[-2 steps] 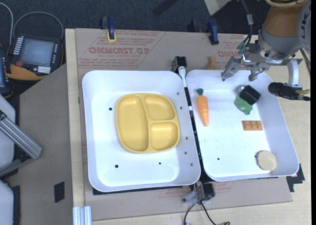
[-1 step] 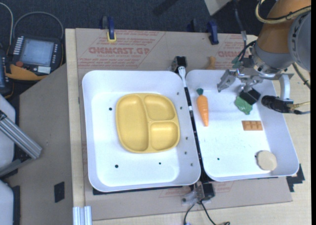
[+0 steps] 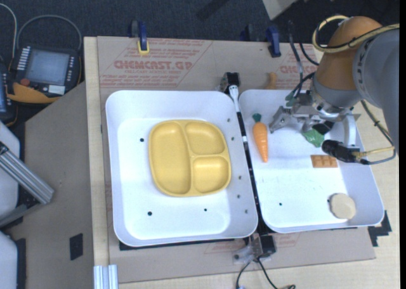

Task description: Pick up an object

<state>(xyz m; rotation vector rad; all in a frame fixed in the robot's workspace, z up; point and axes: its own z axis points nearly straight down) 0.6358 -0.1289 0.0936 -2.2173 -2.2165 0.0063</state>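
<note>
In the right bin (image 3: 304, 208) an orange carrot (image 3: 260, 141) with a green top lies near the left wall. A small green object (image 3: 314, 136) lies at the back right, partly under the arm's metal wrist. A brown rectangular cracker (image 3: 324, 161) sits right of centre and a round beige biscuit (image 3: 342, 205) sits at the front right. My gripper (image 3: 299, 119) hangs over the back of the right bin, just right of the carrot and beside the green object. Nothing visible is held in it.
The left bin (image 3: 127, 211) holds a yellow divided plate (image 3: 189, 156). The grey arm with its orange band (image 3: 346, 53) reaches in from the right over the right bin's back corner. Black clips sit at the seam between the bins.
</note>
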